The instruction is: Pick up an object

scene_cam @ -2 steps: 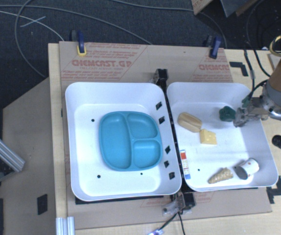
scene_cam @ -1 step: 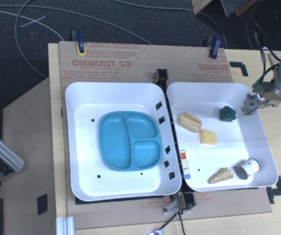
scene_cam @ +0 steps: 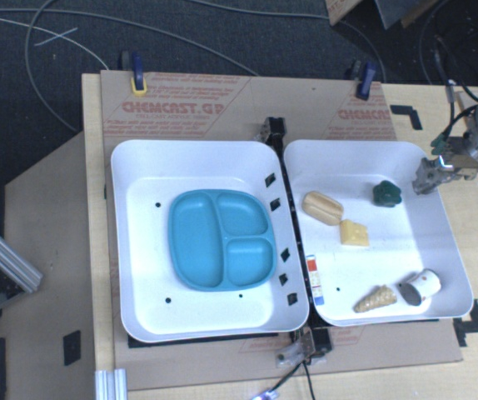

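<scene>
Poised at the right bin's (scene_cam: 447,223) far right rim, the hand (scene_cam: 429,178) carries nothing between its fingers — whether they are wide or narrow cannot be told. A dark green lump (scene_cam: 386,193) lies just left of it, inside the bin and apart from it. Further left sit a tan roll (scene_cam: 322,207) and, just beside it, a pale yellow block (scene_cam: 355,233). At the near edge lie a ridged cone (scene_cam: 375,299) and a white cylinder with a dark end (scene_cam: 420,287), close together. A blue divided plate (scene_cam: 221,238) rests in the left bin (scene_cam: 139,223) on the bench (scene_cam: 56,223).
</scene>
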Robot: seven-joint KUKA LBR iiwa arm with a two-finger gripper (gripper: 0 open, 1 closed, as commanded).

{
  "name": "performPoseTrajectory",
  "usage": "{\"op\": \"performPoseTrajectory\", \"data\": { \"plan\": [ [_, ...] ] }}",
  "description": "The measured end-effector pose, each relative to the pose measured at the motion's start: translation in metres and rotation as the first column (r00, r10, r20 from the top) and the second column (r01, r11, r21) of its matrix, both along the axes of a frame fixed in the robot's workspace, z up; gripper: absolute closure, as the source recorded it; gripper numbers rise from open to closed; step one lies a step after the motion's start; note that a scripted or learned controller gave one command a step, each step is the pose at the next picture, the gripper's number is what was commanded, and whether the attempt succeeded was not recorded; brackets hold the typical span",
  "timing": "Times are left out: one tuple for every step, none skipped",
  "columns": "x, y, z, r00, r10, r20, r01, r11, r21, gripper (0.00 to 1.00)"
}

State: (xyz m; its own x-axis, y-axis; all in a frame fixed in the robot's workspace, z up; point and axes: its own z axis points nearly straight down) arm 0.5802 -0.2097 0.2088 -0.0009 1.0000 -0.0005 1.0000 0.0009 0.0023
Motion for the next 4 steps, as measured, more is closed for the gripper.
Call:
{"op": "performPoseTrajectory", "data": {
  "plan": [
    [0.002, 0.053, -0.007, 1.0, 0.004, -0.005, -0.004, 1.0, 0.003, 1.0],
    [0.0, 0.098, 0.0, 1.0, 0.003, -0.004, -0.003, 1.0, 0.003, 1.0],
    [-0.001, 0.156, 0.011, 1.0, 0.005, -0.003, -0.005, 1.0, 0.003, 1.0],
    [0.014, 0.207, 0.019, 1.0, 0.005, 0.0, -0.005, 1.0, 0.003, 1.0]
  ]
}}
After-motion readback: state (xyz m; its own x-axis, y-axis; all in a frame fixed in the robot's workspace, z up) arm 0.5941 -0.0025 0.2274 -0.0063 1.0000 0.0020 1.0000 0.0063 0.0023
